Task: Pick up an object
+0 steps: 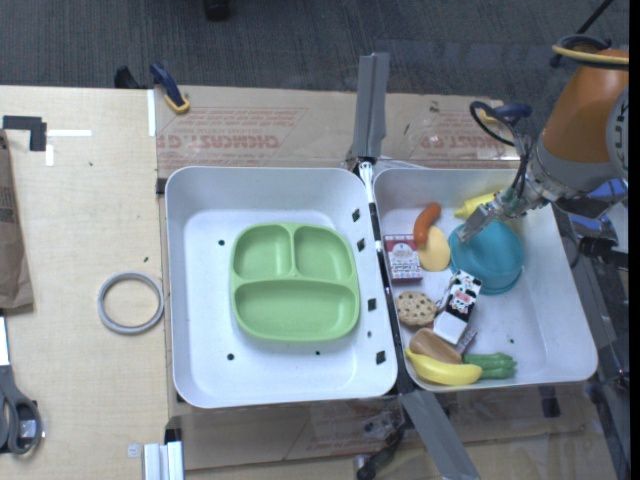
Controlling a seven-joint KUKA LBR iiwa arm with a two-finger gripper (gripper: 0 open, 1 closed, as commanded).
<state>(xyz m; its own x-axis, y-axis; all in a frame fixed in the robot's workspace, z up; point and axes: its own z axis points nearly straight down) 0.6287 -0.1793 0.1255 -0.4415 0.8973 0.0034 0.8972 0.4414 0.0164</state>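
Observation:
The right bin holds several toy foods. A blue bowl-like object lies near its far middle. My gripper comes down from the upper right and sits over that blue object's top left edge, touching or almost touching it. A yellow piece lies just behind the gripper. To its left are an orange carrot, a pale yellow fruit and a red box. Nearer the front lie a cookie, a cow-patterned carton, a banana and a green vegetable.
The left bin holds a green divided plate. A metal divider post stands between the bins at the back. On the bench to the left lie a tape ring and scissors.

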